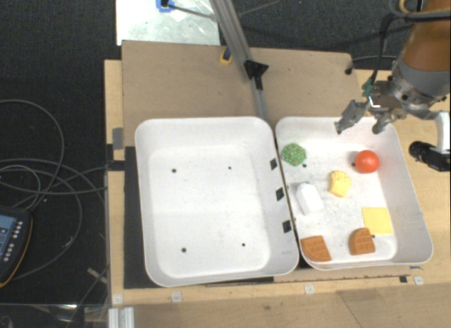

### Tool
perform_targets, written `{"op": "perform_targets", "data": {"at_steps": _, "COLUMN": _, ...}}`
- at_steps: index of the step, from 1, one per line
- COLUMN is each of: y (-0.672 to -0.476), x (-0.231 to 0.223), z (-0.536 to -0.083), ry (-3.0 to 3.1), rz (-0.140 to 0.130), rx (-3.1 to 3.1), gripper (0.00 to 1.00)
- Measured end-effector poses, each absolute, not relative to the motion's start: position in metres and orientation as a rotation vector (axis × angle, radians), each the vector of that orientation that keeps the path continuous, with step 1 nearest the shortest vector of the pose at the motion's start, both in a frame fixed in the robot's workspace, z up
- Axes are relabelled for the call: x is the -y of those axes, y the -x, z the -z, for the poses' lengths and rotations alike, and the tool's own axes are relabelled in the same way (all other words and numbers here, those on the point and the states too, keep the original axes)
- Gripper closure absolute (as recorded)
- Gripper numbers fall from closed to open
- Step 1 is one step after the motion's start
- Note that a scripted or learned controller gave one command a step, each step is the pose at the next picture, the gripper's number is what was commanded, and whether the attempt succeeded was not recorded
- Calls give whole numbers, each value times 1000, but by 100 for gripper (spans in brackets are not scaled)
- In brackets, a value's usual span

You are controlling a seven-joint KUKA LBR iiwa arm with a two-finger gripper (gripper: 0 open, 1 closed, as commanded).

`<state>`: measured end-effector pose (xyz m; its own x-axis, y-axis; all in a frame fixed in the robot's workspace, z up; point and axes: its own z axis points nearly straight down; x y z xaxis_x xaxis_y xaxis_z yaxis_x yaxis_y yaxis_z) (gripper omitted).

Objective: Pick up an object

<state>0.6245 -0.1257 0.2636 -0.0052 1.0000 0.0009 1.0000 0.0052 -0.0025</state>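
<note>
While the gripper (366, 123) hangs with its fingers spread and holding nothing, the red tomato (366, 161) lies just below them, not touching.

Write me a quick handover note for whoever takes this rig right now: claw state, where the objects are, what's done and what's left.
Claw: open, nothing between its fingers, hovering over the far edge of the right bin.
Objects, all lying in the right bin: green ball at the far left, red ball nearest the claw, yellow piece in the middle, white block by the left wall, yellow square on the right, two brown pieces along the near edge.
Left bin: no objects in it.
Done: no pick yet.
Left: lower onto one object, likely the red ball, close and lift.
</note>
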Motion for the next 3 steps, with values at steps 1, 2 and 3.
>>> {"op": "perform_targets", "data": {"at_steps": 1, "y": -625, "x": 126, "z": -266, "ry": 2216, "rz": 2, "rx": 2229, "gripper": 0}}
{"op": "perform_targets", "data": {"at_steps": 2, "y": -620, "x": 117, "z": -211, "ry": 2216, "rz": -2, "rx": 2224, "gripper": 0}}
{"op": "perform_targets", "data": {"at_steps": 3, "y": -619, "x": 109, "z": -165, "ry": 2215, "rz": -3, "rx": 2225, "gripper": 0}}
